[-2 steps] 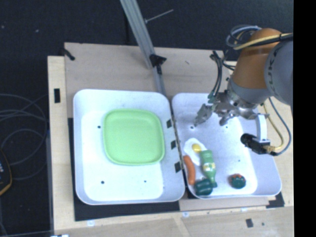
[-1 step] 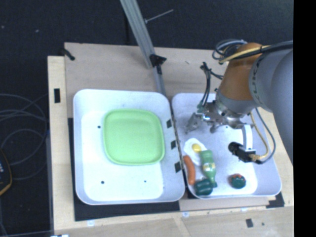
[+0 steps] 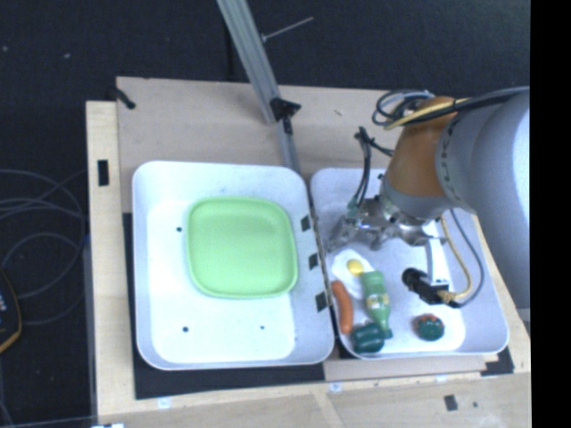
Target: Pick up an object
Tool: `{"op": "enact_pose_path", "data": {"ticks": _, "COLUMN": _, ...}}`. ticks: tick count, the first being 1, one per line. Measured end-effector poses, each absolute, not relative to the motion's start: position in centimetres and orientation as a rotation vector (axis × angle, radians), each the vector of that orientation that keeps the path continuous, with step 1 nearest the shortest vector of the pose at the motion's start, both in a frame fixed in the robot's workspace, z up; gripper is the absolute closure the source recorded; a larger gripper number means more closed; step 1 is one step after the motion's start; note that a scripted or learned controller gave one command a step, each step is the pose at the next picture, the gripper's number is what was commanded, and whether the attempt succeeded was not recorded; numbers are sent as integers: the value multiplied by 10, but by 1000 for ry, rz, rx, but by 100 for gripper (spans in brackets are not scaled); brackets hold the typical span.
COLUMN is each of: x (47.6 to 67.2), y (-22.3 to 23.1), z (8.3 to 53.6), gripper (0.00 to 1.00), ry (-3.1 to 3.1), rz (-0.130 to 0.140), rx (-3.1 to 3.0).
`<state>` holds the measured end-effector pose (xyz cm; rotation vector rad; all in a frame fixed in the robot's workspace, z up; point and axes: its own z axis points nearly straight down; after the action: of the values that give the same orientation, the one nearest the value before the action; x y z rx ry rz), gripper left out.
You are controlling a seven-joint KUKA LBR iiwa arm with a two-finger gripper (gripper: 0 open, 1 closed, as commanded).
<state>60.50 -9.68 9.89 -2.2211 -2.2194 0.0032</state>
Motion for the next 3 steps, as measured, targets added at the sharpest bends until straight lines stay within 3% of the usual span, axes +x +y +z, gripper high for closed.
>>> {"op": "enact_pose_path", "data": {"ticks": 1, "x": 606, "y": -97, "z": 111, "gripper": 100, "ry": -2220, "rz": -2, "rx": -2224}}
{"op": "enact_pose_path", "data": {"ticks": 3, "x": 606, "y": -92, "z": 234, "gripper": 100, "ry": -2225, "rz": -7, "rx": -2225}}
